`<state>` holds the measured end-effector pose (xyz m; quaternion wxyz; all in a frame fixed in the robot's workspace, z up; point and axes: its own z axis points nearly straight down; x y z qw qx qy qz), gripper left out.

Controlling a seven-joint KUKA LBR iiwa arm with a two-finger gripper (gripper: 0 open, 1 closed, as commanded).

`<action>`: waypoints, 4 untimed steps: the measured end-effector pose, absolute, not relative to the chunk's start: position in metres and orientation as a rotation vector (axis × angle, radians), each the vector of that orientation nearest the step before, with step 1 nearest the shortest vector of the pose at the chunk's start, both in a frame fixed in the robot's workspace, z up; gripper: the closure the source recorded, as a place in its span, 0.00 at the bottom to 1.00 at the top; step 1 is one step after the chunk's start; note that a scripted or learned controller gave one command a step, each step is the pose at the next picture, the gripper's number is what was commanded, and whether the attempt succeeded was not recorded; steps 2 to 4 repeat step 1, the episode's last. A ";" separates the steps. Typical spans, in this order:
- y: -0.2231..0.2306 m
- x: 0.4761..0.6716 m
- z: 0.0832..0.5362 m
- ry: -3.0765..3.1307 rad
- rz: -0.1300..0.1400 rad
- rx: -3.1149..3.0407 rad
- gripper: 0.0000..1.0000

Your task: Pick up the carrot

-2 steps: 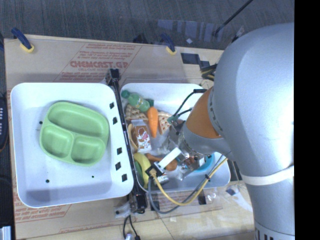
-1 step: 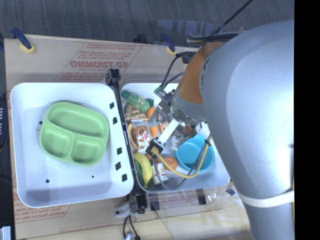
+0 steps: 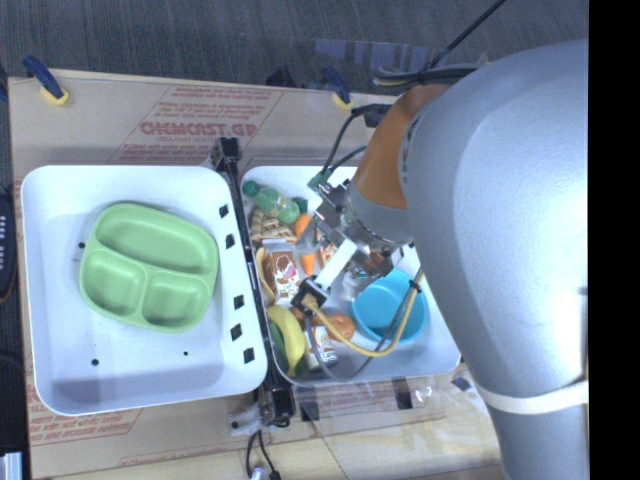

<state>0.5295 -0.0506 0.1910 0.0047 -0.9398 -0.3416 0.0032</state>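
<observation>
Gripper (image 3: 328,248) — grip state unclear — hangs over smooth white right bin (image 3: 400,373), near tapered orange carrot (image 3: 302,225).

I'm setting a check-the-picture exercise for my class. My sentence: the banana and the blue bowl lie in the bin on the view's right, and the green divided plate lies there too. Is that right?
One part is wrong. The camera view shows the green divided plate in the bin on the view's left, not the right one. The banana and the blue bowl do lie in the bin on the view's right.
</observation>
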 end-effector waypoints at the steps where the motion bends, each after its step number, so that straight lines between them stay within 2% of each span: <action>1: -0.089 0.530 0.104 -0.714 0.000 -3.054 0.00; 4: -0.089 0.530 0.104 -0.714 0.000 -3.054 0.00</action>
